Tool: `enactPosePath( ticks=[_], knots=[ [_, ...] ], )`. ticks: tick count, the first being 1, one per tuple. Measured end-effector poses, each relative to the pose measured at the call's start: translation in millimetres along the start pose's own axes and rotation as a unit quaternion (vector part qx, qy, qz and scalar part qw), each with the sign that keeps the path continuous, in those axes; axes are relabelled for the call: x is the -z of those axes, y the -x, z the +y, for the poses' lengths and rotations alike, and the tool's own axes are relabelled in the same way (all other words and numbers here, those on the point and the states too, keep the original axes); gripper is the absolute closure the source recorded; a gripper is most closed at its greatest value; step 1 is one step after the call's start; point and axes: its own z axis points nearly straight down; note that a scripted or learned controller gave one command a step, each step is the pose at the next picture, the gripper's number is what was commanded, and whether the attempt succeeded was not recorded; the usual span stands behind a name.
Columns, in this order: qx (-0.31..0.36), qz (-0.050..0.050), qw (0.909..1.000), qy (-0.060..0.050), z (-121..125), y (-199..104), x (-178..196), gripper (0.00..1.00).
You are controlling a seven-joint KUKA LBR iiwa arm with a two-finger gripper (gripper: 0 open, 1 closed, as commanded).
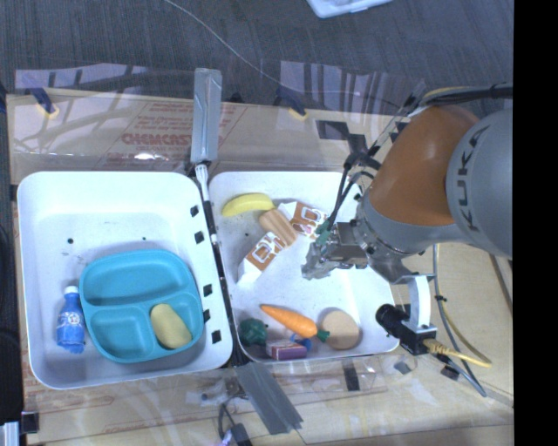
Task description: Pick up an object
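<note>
Two bins; right bin (228,261) holds the carrot (289,320) near its front wall, long axis left-right, tip left, green top right. Gripper (316,264) hovers above bin centre, well apart; cannot tell its opening, nothing visibly held.

Dark grey ribbed carpet floor (105,35) up top, thin cable across it. Table (475,296) is light wood, cardboard sheet (131,131) under clear plastic film with glare streaks. White item at top edge (349,7).
</note>
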Motion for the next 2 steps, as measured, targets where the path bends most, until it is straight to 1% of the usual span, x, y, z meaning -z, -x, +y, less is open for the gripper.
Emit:
enactPosePath(
  ticks=[1, 2],
  knots=[
    [0.0, 0.0, 1.0, 0.0, 0.0, 0.0, -0.1, 0.0],
    [-0.018, 0.0, 0.9998, -0.001, 3.2, -42.2, -74.6, 0.0]
  ],
)
